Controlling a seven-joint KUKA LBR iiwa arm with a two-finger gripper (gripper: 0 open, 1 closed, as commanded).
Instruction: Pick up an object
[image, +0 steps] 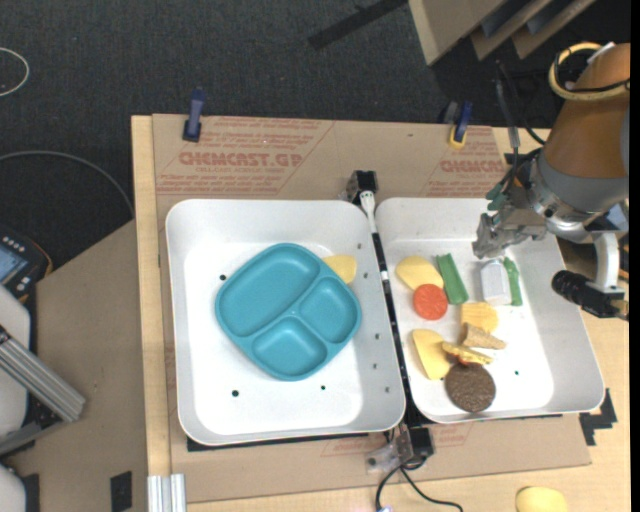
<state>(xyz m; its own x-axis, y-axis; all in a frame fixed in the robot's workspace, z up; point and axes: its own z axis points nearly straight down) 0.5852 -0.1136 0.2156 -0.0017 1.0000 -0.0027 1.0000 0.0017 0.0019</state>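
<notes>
The gripper (497, 262) hangs over the right bin (570, 385), directly above a pale, whitish block (494, 282) that lies flat on the bin floor; whether its jaws are spread or pressed together I cannot tell. A green strip (514, 283) lies just beside that block, another green strip (451, 279) a little further off. Behind the bin, the brown board (245, 145) reads "CHEMCAST GP" in red.

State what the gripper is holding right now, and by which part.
It cannot be told. The grey two-finger gripper hangs over the right white bin, above a pale flat piece beside a green strip.
</notes>
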